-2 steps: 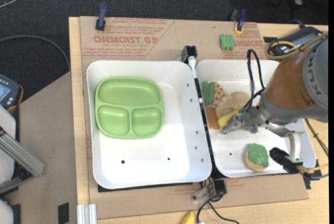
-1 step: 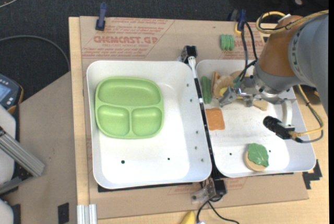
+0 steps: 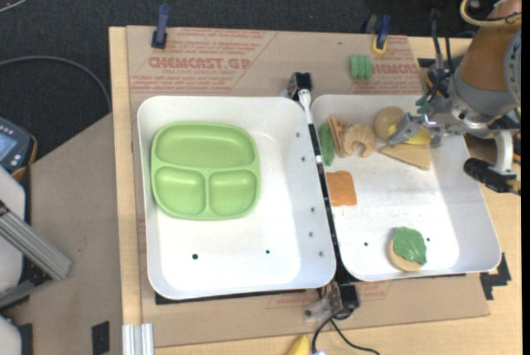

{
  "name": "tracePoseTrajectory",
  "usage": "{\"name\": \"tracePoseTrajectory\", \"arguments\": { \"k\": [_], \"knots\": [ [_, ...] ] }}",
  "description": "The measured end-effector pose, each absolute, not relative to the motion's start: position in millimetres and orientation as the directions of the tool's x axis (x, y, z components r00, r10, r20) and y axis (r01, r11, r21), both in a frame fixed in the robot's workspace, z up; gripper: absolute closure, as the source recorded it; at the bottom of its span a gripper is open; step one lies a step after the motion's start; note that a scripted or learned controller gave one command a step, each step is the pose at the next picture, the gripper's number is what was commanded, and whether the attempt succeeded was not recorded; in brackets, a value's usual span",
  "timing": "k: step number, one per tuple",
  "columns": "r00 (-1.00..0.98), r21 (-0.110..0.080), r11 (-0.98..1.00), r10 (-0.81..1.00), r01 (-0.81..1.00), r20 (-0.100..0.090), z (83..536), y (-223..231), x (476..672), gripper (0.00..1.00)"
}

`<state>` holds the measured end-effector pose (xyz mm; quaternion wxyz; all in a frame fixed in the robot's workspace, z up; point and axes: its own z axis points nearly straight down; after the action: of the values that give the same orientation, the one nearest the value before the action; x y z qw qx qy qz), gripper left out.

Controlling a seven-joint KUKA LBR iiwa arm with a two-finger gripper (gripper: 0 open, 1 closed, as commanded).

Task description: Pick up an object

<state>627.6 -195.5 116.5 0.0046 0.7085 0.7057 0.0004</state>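
Note:
My gripper (image 3: 414,128) hangs low over the back of the right bin (image 3: 464,204), at the end of the grey arm with its orange band (image 3: 490,47). It sits right above a tan wedge (image 3: 409,155) and beside a pale round ball (image 3: 386,122). To the left of these lie a tan curled piece (image 3: 357,138), an orange strip (image 3: 335,133) and a green strip (image 3: 325,146). An orange square (image 3: 341,188) lies in the bin's left part. A round cookie with a green top (image 3: 408,247) rests near the front edge.
The left bin (image 3: 281,204) holds a green divided plate (image 3: 205,170). A small green ridged object (image 3: 360,66) lies on the brown board behind the right bin. Blue clamps (image 3: 160,25) hold the board's back edge. A black bar (image 3: 313,148) runs between the bins.

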Motion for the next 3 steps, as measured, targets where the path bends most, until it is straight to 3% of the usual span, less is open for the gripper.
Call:
{"name": "tracePoseTrajectory", "arguments": {
  "k": [1, 3],
  "knots": [
    [-0.001, 0.005, 0.001, 1.000, 1.000, -0.003, 125.3, -190.7, 627.1, 1.00],
    [-0.003, 0.010, 0.003, 1.000, 1.000, -0.008, 146.2, -190.9, 628.3, 1.00]
  ]
}}
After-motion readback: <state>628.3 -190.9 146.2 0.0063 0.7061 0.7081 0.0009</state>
